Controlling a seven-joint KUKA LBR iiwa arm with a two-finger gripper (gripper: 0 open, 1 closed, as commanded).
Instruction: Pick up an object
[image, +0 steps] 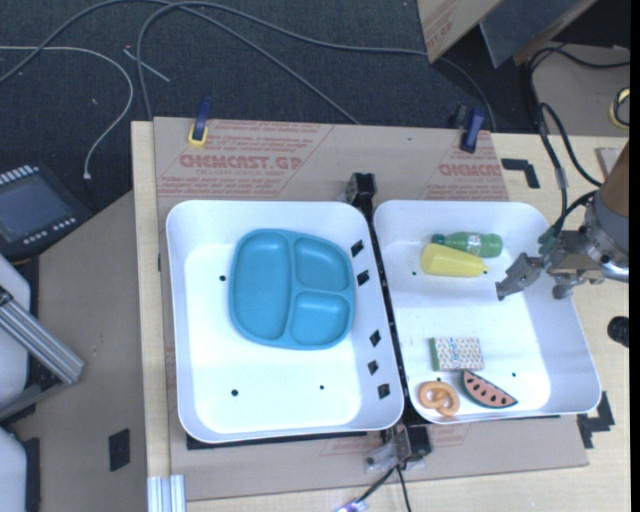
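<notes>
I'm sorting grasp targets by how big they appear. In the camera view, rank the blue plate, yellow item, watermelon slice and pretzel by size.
1. blue plate, by far
2. yellow item and watermelon slice, too alike to rank
3. pretzel

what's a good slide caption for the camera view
KUKA arm's gripper poised over the right bin near a yellow toy and green bottle; blue divided plate in the left bin.

Bench (150, 300) — two white bins (200, 380)
</notes>
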